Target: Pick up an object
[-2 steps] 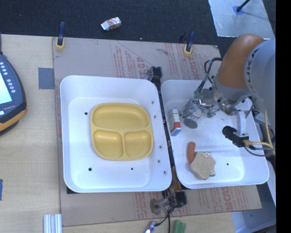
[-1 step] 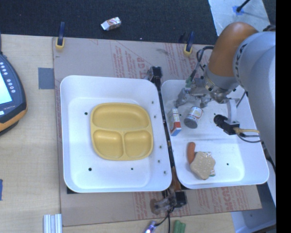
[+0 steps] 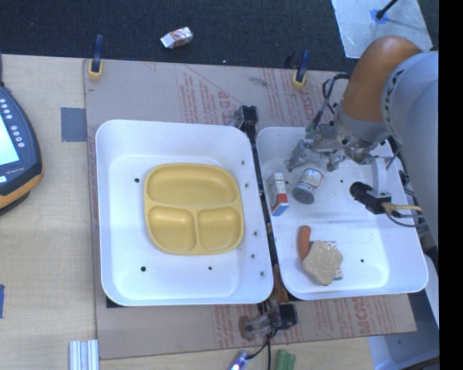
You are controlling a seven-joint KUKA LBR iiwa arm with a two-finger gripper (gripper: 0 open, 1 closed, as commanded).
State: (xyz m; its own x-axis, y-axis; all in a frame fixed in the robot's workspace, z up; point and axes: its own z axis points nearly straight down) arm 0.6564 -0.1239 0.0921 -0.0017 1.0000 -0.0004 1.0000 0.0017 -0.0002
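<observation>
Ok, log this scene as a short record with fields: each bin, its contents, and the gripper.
left bin: shallow white bin holding a yellow three-compartment plastic plate
right bin: shallow white bin holding four items
right bin items: small white and red carton; round metal tin; orange carrot-shaped piece; beige bread-like slice
contact: the slice touches the orange piece
gripper: two-finger gripper over the right bin's far end, near the tin
held object: none visible
</observation>
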